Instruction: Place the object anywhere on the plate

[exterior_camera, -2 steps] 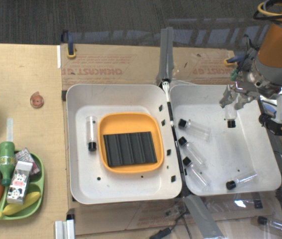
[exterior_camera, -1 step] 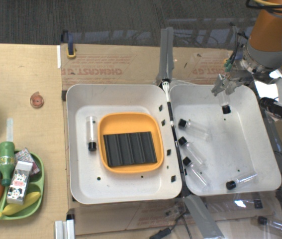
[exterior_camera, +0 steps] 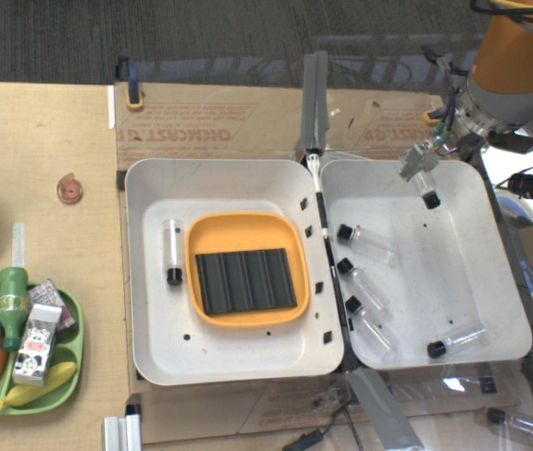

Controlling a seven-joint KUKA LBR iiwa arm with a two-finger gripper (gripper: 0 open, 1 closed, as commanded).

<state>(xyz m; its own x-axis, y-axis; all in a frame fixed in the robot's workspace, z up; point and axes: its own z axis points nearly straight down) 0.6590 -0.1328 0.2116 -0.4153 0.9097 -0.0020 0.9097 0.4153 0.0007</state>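
The orange plate [exterior_camera: 245, 229] lies in the left bin [exterior_camera: 148, 336] with a dark grey ridged block [exterior_camera: 246, 281] on it. A clear vial with a black cap [exterior_camera: 172, 250] lies in that bin, just left of the plate. My gripper [exterior_camera: 420, 163] hangs over the far edge of the right bin [exterior_camera: 506, 299], near its back wall. Another clear vial with a black cap [exterior_camera: 430, 198] shows directly below the gripper's tip. Whether that vial is gripped or lying in the bin I cannot tell.
Several more clear black-capped vials lie in the right bin, along its left wall [exterior_camera: 351, 271] and near its front [exterior_camera: 449, 343]. A green tray of toy food [exterior_camera: 22, 346] stands on the wooden table at far left.
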